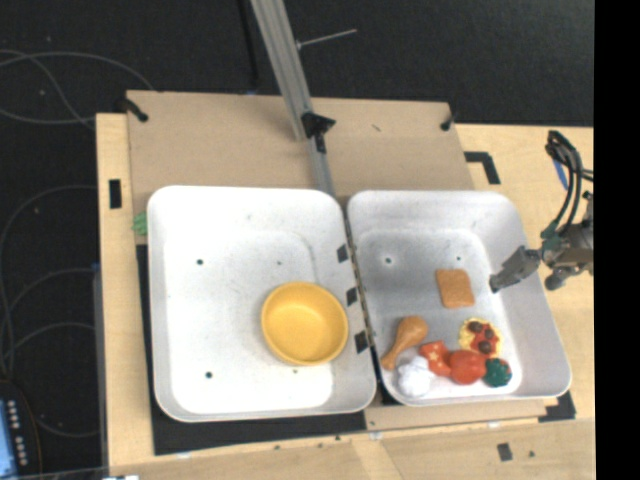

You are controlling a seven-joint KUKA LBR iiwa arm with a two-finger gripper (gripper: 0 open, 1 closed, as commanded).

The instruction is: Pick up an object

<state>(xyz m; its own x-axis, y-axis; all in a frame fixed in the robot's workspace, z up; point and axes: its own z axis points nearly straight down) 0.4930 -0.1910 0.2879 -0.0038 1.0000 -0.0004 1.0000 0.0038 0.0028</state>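
Left bin: holds one yellow bowl, upright, sitting toward the bin's right side near the divider, low in the view. A grey pole runs down from the top of frame at a slant and ends at the seam between the two bins. Right bin: objects are bunched in the lower half. A tan cracker-like square lies flat, mid-bin, apart from the rest. Below and left of it is a drumstick, tilted, thick end up-right. Just below the drumstick is a white lump, touching or nearly touching it. Right of that is a red piece that looks like a pepper or tomato; can't tell exactly. Above-right of it is a small yellow item with dark spots, and at the far right of the cluster is a green piece, touching the red one. These are all candidate pick targets, all resting on the bin floor. Gripper: a dark finger-like tip pokes in over the right bin's right wall, near the cracker but not touching it; wrist and cables are at the frame's right edge. Nothing is seen between its fingers; can't tell whether they're spread or together.
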